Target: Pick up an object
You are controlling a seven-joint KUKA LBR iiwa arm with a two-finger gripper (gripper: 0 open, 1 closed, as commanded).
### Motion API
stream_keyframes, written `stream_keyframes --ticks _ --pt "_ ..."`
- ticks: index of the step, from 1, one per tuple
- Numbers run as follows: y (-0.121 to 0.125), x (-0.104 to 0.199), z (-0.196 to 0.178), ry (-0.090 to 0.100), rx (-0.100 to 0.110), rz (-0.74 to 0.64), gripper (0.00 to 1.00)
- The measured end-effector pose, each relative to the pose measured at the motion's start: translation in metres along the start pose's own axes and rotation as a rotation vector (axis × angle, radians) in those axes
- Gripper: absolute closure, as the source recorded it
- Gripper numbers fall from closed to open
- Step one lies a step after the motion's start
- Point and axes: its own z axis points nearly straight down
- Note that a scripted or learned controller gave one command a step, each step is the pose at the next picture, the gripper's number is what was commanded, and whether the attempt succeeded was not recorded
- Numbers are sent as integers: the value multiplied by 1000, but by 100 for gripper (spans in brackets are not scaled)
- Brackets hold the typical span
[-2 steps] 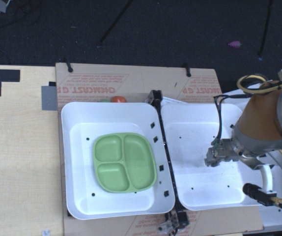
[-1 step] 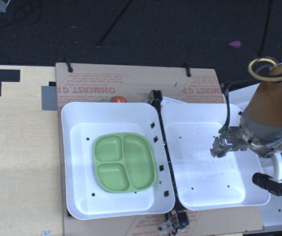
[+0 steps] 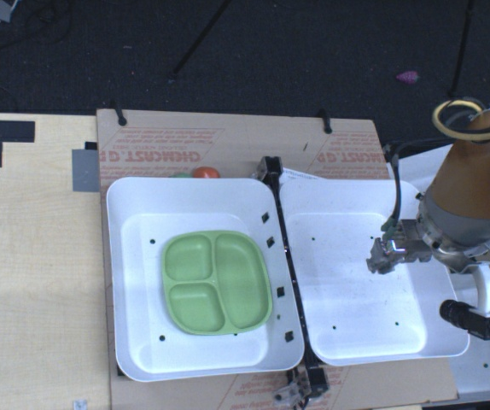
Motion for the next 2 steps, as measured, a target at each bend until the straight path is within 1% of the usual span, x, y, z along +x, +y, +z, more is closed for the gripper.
stream_keyframes --ticks 1,2 --pt "1 55 -10 1 -1 -5 100" --pt "6 119 -10 2 1 -7 100"
